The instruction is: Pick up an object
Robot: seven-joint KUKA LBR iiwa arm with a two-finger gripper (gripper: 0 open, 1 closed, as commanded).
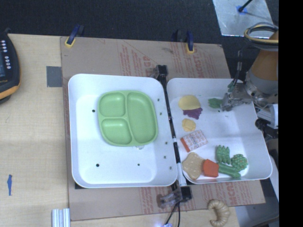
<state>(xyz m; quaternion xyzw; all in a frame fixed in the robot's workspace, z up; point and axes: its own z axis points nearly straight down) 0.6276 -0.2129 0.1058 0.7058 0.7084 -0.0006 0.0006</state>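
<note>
At the far left edge a black and orange handheld controller lies on the wooden bench, cut off by the frame. The left shallow white plastic bin holds a single pale green three-compartment plate, set toward its upper middle.

The right shallow white plastic bin carries the clutter. Near its upper left lies a yellow shell-shaped piece touching a purple grape-like cluster, with a small yellow oval piece just below. A red and white printed packet sits lower, tilted. Along the bottom edge lie a tan slice of toy bread, an orange-red block and green toy broccoli pieces (their stalks overlap, so counting them is hard).

Near the bin's upper right, a small green object lies right at the tip of the metal two-finger gripper; whether the fingers close on it or merely touch it cannot be told, as the tips are small and blurred. The grey arm behind is cut off at the right.

Below the bins, on the cardboard, rests a curled tan object.
</note>
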